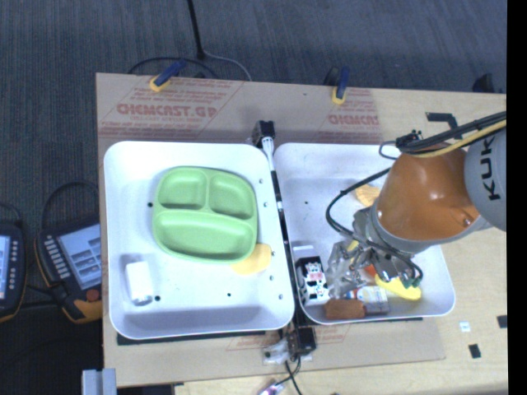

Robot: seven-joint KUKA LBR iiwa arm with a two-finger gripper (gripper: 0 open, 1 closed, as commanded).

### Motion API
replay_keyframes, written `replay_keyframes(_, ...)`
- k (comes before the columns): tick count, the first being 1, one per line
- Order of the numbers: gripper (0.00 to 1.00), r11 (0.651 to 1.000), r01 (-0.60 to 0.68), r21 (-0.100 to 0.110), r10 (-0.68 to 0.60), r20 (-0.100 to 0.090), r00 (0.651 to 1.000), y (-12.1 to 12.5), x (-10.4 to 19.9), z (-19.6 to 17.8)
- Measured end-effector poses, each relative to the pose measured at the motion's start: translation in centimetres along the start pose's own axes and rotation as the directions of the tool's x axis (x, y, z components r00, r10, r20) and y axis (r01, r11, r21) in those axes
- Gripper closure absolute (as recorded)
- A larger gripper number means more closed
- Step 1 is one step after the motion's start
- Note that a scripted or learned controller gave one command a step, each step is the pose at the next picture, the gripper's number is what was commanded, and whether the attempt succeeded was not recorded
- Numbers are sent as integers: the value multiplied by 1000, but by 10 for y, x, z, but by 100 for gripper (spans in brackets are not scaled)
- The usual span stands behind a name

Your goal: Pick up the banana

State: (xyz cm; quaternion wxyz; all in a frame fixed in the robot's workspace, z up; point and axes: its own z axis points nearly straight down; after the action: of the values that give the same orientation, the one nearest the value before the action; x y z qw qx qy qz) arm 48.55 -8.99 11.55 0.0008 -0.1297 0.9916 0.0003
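Observation:
A bright yellow curved piece that looks like the banana (401, 286) lies near the front right of the right bin (329, 159), partly under the arm's wrist. My gripper (352, 275) hangs low over the clutter at the front of that bin, just left of the yellow piece. The orange band (424, 197) of the arm hides much of the bin's middle. Nothing can be made out as held.
A brown lump (344, 309), a black-and-white block (310, 276) and a grey item crowd the right bin's front. An orange-yellow piece (366, 194) peeks out behind the arm. The left bin (123, 188) holds a green divided plate (206, 214), a pale yellow piece (254, 259) and a white block (139, 280).

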Motion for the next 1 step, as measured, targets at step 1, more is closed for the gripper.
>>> replay_keyframes(1,0,988,152,0,-152,2,988,9,-27,-69)
